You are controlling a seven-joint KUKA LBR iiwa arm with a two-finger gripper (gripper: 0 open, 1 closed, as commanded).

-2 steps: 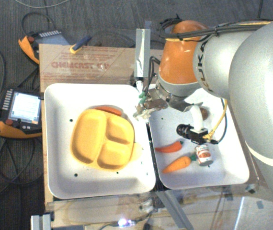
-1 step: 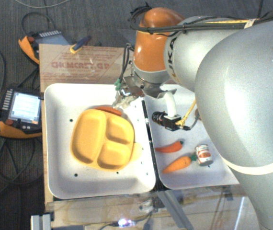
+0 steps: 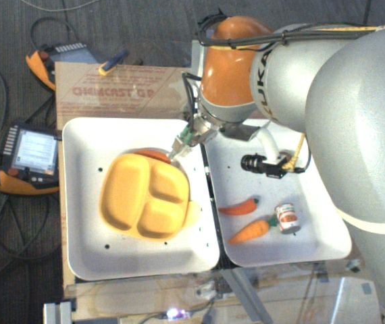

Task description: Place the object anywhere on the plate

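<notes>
1. Right bin (image 3: pixel 327 245), front: a carrot (image 3: pixel 250 231), a small can (image 3: pixel 286 217) just beside it, and a red pepper (image 3: pixel 238 208) behind them.
2. Left bin (image 3: pixel 84 248): a yellow plate (image 3: pixel 145 196) with three compartments, none holding anything.
3. Far rim of the plate: a flat red-orange object (image 3: pixel 150 155), partly hidden and touching the rim, apparently lying in the bin, not on the plate.
4. Gripper (image 3: pixel 179 149): tip just beside this object; whether the fingers are spread or pinching cannot be told.
5. Progress: placement appears not yet done.
</notes>
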